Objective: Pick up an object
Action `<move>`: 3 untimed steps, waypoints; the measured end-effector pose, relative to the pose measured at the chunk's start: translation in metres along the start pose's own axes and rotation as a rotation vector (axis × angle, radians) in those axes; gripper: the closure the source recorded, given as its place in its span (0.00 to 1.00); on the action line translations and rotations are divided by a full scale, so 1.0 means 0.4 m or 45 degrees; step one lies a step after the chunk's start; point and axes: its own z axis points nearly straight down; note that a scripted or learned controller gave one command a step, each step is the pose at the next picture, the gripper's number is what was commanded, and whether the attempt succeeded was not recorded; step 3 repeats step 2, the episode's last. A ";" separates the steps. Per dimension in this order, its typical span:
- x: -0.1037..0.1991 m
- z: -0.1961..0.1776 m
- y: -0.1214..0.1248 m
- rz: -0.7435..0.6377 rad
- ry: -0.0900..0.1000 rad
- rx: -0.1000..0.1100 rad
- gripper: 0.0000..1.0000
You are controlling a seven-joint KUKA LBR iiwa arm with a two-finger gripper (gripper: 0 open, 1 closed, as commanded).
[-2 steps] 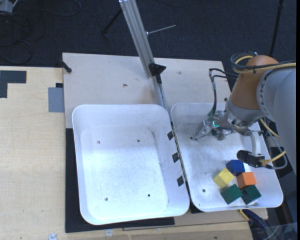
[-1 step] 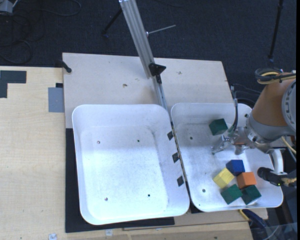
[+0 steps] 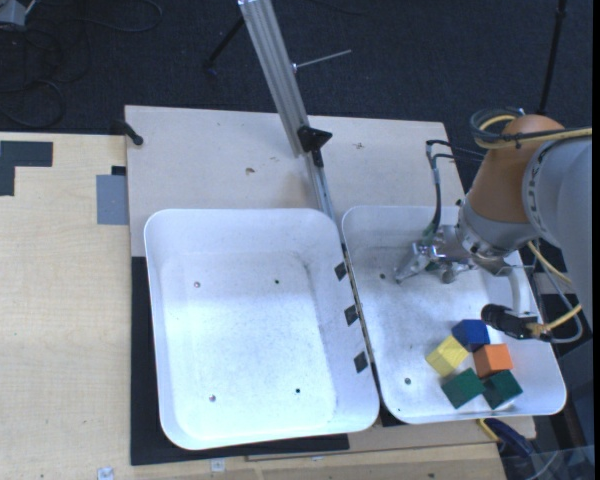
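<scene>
At the right bin's (image 3: 400, 393) near right corner, solid cubes cluster touching: two green blocks (image 3: 480, 388), yellow (image 3: 446, 355), orange (image 3: 493, 358), blue (image 3: 471, 333); farther back, the metallic gripper (image 3: 417, 264) hovers, grasp state indeterminable.

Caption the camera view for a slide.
KUKA arm's gripper hovers in the right bin, apart from the blue, yellow, orange and green blocks clustered in its near corner.

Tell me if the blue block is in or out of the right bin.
In. The blue block lies inside the right bin, beside the yellow block.
</scene>
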 end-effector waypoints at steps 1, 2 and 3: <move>0.097 -0.060 -0.008 0.003 0.002 0.003 0.00; 0.092 -0.081 -0.010 0.004 0.001 0.008 1.00; 0.092 -0.081 -0.010 0.004 0.001 0.008 1.00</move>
